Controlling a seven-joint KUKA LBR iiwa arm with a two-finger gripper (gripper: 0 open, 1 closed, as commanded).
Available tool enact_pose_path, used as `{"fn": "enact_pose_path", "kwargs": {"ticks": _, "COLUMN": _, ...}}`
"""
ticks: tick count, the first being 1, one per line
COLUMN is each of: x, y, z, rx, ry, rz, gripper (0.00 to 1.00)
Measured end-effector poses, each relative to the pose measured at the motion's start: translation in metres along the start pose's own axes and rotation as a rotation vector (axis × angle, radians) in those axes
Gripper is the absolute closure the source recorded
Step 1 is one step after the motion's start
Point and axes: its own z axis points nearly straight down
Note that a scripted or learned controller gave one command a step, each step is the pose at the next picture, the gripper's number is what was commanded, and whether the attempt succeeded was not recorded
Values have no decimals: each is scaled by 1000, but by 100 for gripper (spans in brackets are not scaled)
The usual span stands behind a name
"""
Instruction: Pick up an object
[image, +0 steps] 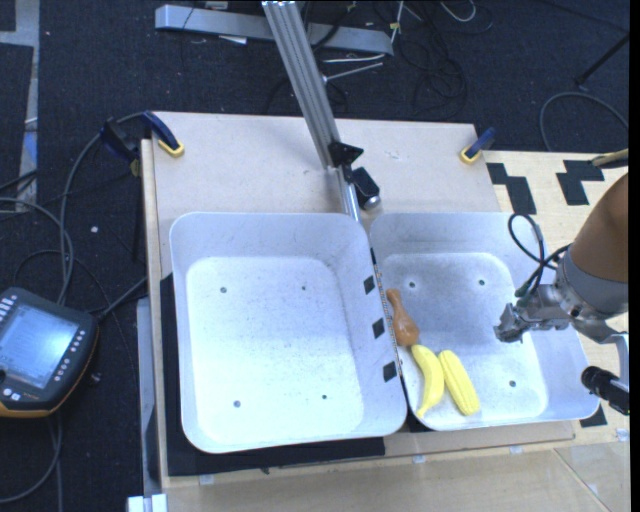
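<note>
In the right bin three objects lie near its left and front sides. A brown drumstick-shaped piece rests by the left wall. In front of it a yellow banana curves toward the front rim, with a yellow corn cob right beside it. My gripper hangs over the right part of this bin, well to the right of the objects, with nothing seen between its fingers.
The left bin adjoins the right one along a shared ridge with black clips. A slanted metal pole rises behind the bins. Yellow clamps mark the bench's back corners. A teach pendant lies at far left.
</note>
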Motion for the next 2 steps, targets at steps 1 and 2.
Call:
{"fn": "enact_pose_path", "kwargs": {"ticks": 1, "x": 8, "y": -4, "z": -50, "rx": 0, "ry": 1, "rz": -1, "gripper": 100}}
{"fn": "enact_pose_path", "kwargs": {"ticks": 2, "x": 8, "y": -3, "z": -93, "rx": 0, "ry": 0, "rz": -1, "gripper": 100}}
